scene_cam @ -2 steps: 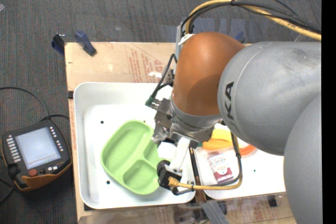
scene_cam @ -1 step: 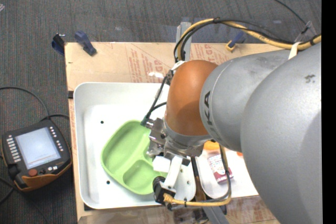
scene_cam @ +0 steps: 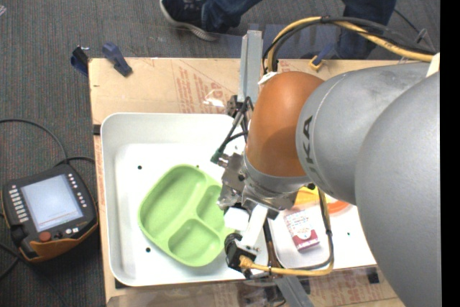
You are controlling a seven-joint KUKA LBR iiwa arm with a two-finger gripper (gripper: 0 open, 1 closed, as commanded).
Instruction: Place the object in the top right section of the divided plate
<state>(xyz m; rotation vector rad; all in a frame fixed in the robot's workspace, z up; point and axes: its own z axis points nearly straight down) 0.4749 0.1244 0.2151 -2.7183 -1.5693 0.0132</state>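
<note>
Two candidates lie close to the gripper, and you should settle which one the task means before anything else. The gripper hangs low over the seam between the two white bins, tucked under the orange wrist band, and you cannot tell from here whether it is wide, narrow or holding something.

Directly beside it, on the side away from the arm, the green divided plate lies in the left bin. The section nearest the gripper looks to be the plate's top right one, and every part of the plate that shows is bare. On the gripper's other side, under the arm, a small red-and-white box lies flat in the right bin. An orange thing sits just behind it (mostly hidden by the arm, so do not ask me what it is).

My reading is that nothing is on the plate yet, so you are either at the pick or at the carry, and the view does not settle which. If the gripper is empty, the next move calls for a short reach to the box and a square grasp across it. If it is loaded, it needs only a small shift over that nearest section and a low release, with care not to nudge the light plate.
</note>
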